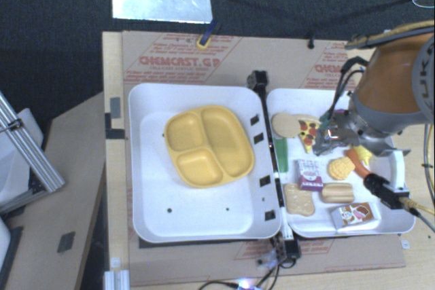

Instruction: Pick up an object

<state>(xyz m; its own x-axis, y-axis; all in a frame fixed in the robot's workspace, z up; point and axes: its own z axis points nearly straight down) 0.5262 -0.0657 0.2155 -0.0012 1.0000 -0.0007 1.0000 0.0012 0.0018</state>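
Tool low over right bin, toys directly under it and toward the near side.
Arm enters from right; right bin holds the toys; tool sits at the pizza slice, waffle just near-right. Whether the tool is apart or together: can't tell.

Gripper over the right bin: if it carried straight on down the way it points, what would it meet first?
Most likely the pizza slice, which lies right beside the gripper at the bin's upper middle. Depth is unclear from this slanted view, so it could instead land on bare bin floor.
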